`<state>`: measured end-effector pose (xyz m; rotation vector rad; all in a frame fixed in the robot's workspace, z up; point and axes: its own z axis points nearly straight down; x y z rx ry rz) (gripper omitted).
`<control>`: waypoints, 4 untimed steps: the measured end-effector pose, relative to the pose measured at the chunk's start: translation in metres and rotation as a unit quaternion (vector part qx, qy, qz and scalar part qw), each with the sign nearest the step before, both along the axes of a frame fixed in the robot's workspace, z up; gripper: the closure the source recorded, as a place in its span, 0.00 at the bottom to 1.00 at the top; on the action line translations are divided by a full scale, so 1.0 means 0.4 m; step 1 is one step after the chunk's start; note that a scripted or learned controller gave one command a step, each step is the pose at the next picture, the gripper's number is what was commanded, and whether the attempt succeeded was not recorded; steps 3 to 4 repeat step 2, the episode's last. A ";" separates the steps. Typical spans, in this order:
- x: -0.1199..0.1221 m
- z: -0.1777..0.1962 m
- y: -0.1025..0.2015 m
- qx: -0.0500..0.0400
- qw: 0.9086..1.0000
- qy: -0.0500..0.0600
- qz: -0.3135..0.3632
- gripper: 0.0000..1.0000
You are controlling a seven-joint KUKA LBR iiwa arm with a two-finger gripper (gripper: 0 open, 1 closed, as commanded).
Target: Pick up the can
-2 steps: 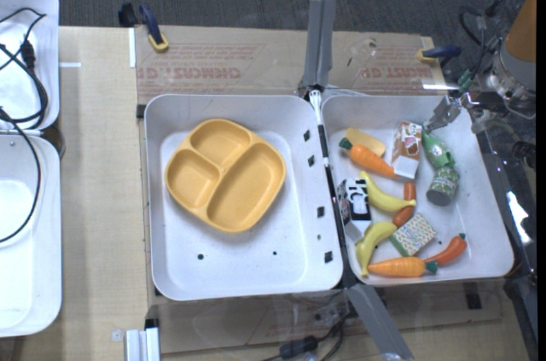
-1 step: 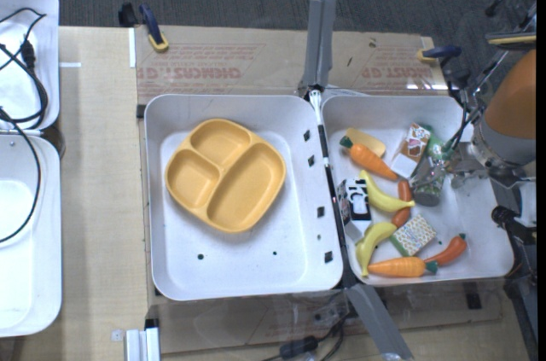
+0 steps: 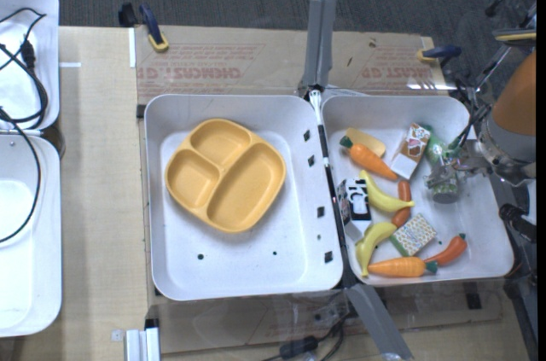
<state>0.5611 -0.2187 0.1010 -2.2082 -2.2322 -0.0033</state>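
Yellow tray (image 3: 224, 173) in left bin (image 3: 166, 257)

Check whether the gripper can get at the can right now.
Probably yes: the gripper hangs right above the can in the right bin, and nothing lies on it. The nearest banana sits apart, toward the view's left.
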 end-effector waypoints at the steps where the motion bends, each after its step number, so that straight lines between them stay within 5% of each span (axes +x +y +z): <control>1: 0.048 -0.023 -0.007 -0.002 0.996 0.000 0.088 1.00; 2: -0.024 0.254 0.101 -0.002 0.993 0.000 0.120 1.00; 4: -0.024 0.254 0.101 -0.002 0.993 0.000 0.120 1.00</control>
